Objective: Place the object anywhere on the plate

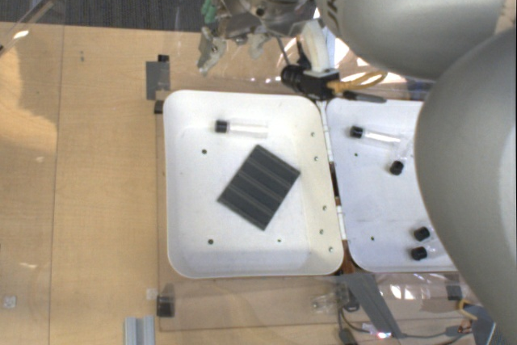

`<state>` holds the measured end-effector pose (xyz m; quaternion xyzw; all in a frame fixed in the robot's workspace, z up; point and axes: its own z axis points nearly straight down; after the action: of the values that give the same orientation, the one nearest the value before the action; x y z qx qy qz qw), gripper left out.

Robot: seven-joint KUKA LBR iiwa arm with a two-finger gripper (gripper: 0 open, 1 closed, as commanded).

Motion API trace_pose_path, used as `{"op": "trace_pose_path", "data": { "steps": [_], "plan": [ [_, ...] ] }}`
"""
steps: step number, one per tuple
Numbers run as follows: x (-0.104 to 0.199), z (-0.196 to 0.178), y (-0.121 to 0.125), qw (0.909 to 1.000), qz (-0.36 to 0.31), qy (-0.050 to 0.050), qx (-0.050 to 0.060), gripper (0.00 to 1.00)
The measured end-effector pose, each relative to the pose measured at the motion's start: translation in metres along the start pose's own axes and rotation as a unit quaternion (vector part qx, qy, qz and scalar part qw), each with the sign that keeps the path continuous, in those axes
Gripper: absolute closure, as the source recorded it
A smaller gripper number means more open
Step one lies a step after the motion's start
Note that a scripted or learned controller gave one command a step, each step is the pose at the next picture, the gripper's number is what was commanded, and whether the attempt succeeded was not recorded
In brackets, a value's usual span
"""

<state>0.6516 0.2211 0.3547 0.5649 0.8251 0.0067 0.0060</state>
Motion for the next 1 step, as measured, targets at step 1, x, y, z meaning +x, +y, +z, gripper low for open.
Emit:
{"op": "trace_pose_path", "data": {
  "steps": [1],
  "plan": [
    [-0.0243,0.2091,0.0044,0.9976,0.069,0.001,0.009,0.0]
  ]
}}
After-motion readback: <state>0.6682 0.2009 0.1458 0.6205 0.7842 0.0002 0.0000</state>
